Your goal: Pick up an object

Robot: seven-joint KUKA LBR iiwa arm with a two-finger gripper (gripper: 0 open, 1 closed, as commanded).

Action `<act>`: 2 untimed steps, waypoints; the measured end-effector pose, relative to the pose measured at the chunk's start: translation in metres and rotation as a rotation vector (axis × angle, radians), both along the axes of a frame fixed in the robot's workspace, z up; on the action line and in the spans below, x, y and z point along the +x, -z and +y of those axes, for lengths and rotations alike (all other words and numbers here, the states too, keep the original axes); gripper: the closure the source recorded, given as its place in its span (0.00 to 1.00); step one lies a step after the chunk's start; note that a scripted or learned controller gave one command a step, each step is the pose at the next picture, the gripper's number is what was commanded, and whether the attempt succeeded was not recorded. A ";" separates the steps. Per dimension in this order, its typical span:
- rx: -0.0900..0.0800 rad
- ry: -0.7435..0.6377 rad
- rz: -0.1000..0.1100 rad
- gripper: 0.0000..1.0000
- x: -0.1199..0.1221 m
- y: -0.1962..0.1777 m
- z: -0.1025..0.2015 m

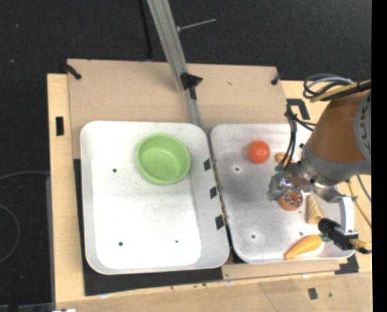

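My gripper (284,188) hangs low over the right part of the right bin (245,207), under the orange wrist band. A small round reddish-brown object (291,202) lies right beside or under its tip; whether they touch is unclear. An orange-red ball (259,151) rests near the bin's far side. A carrot-like orange piece (304,245) lies at the near right corner. A tan block (312,208) sits partly hidden beneath the arm. A small orange bit (280,157) peeks out beside the wrist.
The left bin (115,226) holds a green bowl (163,159) near its far side. A metal pole (171,41) slants up from between the bins. Cables (323,86) loop behind the arm at the right.
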State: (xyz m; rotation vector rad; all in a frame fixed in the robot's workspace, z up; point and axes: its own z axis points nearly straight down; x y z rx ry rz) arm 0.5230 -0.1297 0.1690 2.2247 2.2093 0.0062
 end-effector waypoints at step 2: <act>0.001 -0.011 0.004 1.00 0.002 -0.070 0.000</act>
